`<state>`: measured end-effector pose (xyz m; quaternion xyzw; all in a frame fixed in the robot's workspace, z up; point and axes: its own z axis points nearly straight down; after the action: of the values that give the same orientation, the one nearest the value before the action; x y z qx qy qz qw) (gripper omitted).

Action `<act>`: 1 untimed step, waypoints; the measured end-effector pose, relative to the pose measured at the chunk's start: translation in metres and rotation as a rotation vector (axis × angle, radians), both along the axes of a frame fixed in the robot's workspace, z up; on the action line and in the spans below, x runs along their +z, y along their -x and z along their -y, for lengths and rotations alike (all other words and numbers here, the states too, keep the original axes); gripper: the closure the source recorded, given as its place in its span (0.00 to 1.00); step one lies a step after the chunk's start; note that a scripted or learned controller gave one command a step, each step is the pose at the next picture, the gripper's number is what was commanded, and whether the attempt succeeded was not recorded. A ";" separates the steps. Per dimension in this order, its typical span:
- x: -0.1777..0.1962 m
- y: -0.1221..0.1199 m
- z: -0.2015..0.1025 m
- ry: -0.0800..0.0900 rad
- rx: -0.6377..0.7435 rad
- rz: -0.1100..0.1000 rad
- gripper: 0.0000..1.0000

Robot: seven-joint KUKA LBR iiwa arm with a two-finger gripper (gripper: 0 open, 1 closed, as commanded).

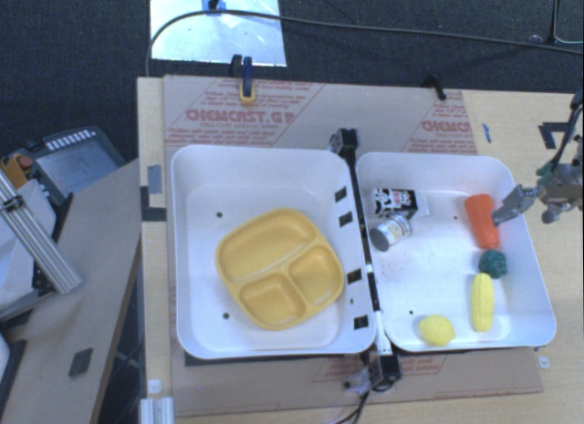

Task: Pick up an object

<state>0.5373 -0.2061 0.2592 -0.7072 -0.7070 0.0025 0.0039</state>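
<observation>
The gripper [513, 201], jaws' state impossible to tell, sits beside the carrot [481, 220], which may roll away if nudged sideways.

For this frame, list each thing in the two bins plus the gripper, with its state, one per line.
yellow divided tray: flat in the left bin, right side up
black-and-white can: lying on its side, right bin
silver can: lying on its side below it
carrot: lying flat
green piece: resting below the carrot
corn: lying flat
lemon: resting near the front wall
gripper: beside the carrot, holding nothing visible
</observation>
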 end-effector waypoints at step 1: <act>0.006 -0.002 -0.001 0.003 0.004 0.011 0.00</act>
<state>0.5396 -0.2054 0.2654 -0.7059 -0.7083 -0.0004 -0.0009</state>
